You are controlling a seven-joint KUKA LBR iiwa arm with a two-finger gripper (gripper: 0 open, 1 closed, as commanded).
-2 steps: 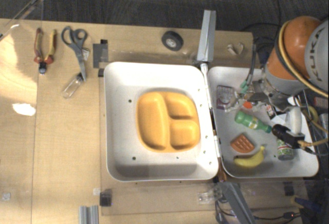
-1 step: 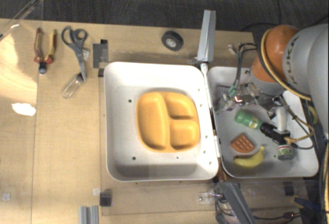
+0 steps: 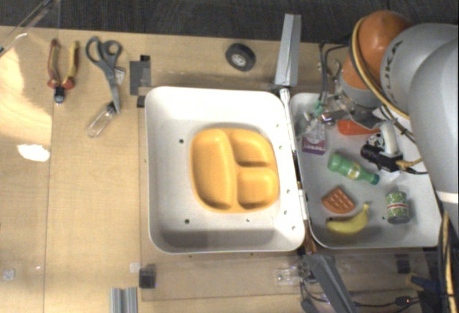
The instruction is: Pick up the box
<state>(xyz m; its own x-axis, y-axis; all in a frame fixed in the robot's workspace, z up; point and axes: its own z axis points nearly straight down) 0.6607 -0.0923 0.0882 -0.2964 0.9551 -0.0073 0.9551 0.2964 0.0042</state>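
Note:
The box (image 3: 313, 141) looks like a small purple and white carton. It lies at the upper left of the right bin (image 3: 423, 236), close to the wall shared with the left bin. My gripper (image 3: 324, 115) hangs right above the box's far end, below the grey arm and its orange band (image 3: 376, 35). Cables and the wrist hide part of it. I cannot make out whether it touches the box.
In the right bin lie a green bottle (image 3: 352, 168), an orange-red item (image 3: 351, 127), a brown waffle-like piece (image 3: 338, 199), a banana (image 3: 349, 222) and a small can (image 3: 396, 207). The left bin (image 3: 165, 161) holds a yellow divided plate (image 3: 234, 168). Scissors (image 3: 107, 67) and pliers (image 3: 61, 67) rest on the bench.

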